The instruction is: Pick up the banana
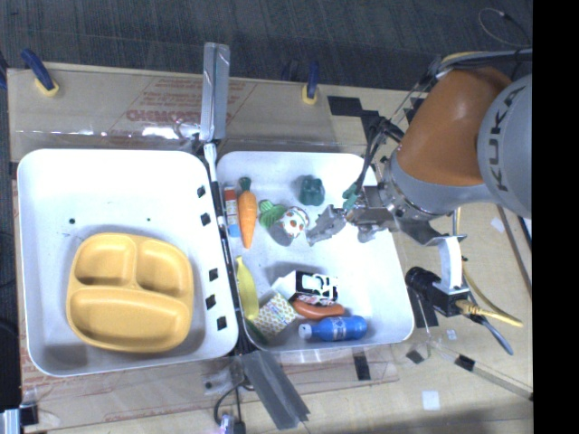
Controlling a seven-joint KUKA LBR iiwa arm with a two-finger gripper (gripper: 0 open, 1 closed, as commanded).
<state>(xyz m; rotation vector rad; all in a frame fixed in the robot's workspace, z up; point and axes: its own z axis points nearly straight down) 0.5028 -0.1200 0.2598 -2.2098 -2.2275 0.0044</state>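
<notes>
The grey two-finger gripper [336, 223] hangs over the right white bin [384, 269], its fingers slightly parted and holding nothing. At its nine o'clock, close by, lies a white strawberry-patterned ball [290, 224], then an orange plastic carrot [246, 215]. The slim yellow banana [246, 289] lies at seven o'clock, along the bin's left wall.

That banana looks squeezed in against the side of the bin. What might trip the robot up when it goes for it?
The banana lies along the right bin's left wall, so there may be little room to get around it. A patterned block touches its lower end and could be nudged or grabbed instead. The gripper must also cross the toys near the carrot.
</notes>
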